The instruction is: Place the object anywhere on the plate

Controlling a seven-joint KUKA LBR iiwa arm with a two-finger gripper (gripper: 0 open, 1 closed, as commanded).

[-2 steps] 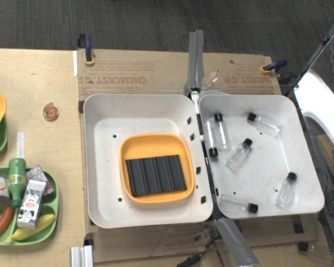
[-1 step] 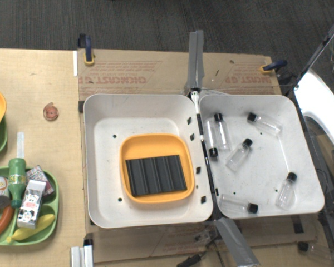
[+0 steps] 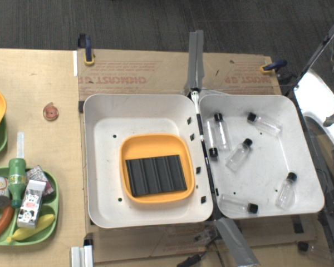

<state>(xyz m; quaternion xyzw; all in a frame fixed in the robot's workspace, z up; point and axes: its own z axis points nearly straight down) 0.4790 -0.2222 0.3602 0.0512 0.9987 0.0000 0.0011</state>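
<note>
You have 6 clear, black-capped vials (image 3: 237,156) lying scattered in the right bin (image 3: 267,163), all apart from the orange plate (image 3: 156,141), which sits in the left bin (image 3: 103,149) on your table (image 3: 33,82).

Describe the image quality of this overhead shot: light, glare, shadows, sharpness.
Camera view: even, soft light with only faint shadows inside the left bin; the white right bin is bright enough that the clear vials blend into it, their black caps marking them; the orange plate and its dark ribbed insert read sharply; a white shape at the right edge is blown out.
</note>
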